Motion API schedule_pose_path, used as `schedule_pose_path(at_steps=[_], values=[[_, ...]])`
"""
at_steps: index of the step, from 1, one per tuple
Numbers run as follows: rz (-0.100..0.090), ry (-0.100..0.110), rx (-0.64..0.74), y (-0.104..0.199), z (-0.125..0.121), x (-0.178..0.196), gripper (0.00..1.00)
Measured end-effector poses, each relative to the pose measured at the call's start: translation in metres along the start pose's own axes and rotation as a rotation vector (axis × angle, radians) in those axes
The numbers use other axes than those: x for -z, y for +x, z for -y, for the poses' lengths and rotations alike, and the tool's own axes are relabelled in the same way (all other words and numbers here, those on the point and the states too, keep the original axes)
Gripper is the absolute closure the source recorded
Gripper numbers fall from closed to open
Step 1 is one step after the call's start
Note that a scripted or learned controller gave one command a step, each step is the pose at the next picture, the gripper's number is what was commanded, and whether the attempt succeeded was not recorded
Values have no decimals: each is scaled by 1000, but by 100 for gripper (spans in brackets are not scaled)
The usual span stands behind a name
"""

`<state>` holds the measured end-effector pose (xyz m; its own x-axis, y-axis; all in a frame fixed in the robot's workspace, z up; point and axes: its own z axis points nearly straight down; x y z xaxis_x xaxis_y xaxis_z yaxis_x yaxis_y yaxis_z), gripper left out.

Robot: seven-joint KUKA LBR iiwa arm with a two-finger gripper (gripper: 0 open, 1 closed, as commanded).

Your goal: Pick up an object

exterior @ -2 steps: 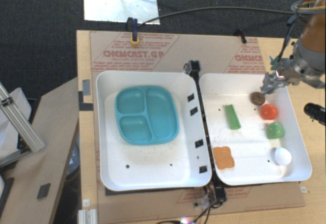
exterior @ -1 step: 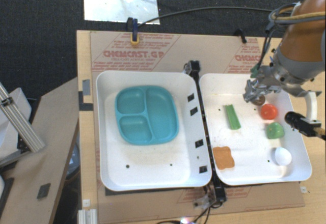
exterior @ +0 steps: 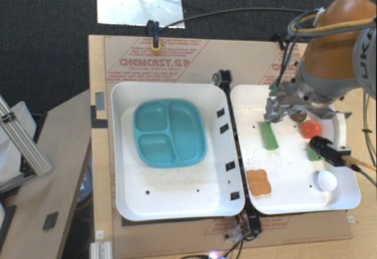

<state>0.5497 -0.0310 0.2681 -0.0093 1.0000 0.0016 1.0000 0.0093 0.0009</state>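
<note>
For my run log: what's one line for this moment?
arm: over right bin | pincer: above green stick | held: nothing seen

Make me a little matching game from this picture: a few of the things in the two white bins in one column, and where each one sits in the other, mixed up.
Things
1. teal plastic divided plate
2. green flat plastic strip
3. orange waffle-shaped toy piece
4. white egg-shaped object

Places
A. near front right corner of the right bin
B. alone in the left bin
C. just below the gripper, right bin
D. front of the right bin, close to the divider between bins

Pairs: 1-B, 2-C, 3-D, 4-A
</note>
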Motion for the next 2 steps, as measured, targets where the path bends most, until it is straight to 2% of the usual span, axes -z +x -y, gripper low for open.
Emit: schedule_pose_path(at_steps=[1,2], values=[[0,1,0,53,16,-3,100],[0,3,-1,95,40,-26,100]])
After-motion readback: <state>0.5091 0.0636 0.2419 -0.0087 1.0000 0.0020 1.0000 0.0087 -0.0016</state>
